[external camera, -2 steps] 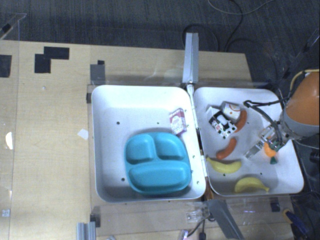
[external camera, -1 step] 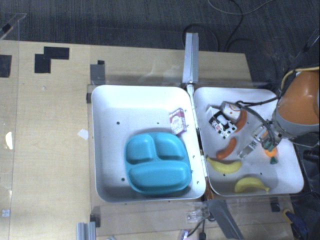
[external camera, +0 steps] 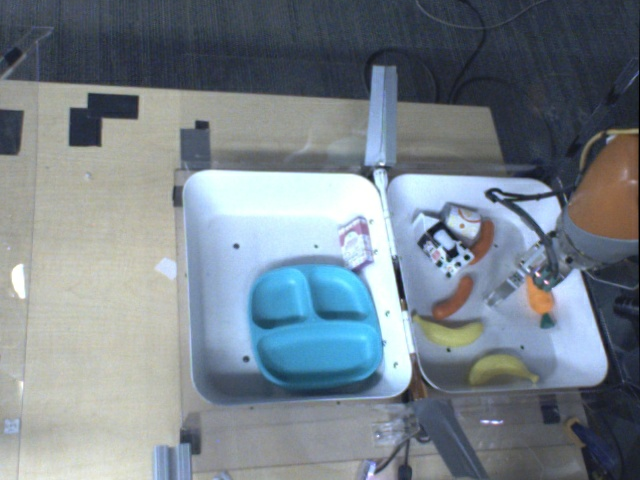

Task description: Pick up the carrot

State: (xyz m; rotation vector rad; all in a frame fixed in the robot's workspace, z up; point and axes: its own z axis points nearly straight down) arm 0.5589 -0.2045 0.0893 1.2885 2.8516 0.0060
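On the left part of the counter (external camera: 100, 268) sits the left bin (external camera: 215, 268). It holds a blue divided tray (external camera: 315, 326) toward its near edge, and a small red-and-white packet (external camera: 355, 243) lies against its right wall, just beyond the tray's far right corner.

The right bin (external camera: 590, 363) stands just beside it, the two sharing a middle wall. Toward its far left lies a small black-and-white item (external camera: 443, 238), with an orange-red sausage-shaped piece (external camera: 483, 241) touching its right side. Nearer the middle lies a second sausage-shaped piece (external camera: 454, 296), tilted. Two yellow bananas follow: one (external camera: 448, 330) by the bin's left wall and another (external camera: 503, 370) close to the near edge.

The tool (external camera: 515, 286) hangs in the right half of this bin, its metal fingers slanting down toward the left. Whether the fingers are parted or closed cannot be told at this size. The carrot (external camera: 541, 301) lies on the bin floor just to the right of the tool's tip, near the bin's right wall, its green end pointing toward the near edge. It seems to touch the tool's side, but it cannot be made out between the fingers. The arm (external camera: 610, 203) enters over the bin's far right corner.
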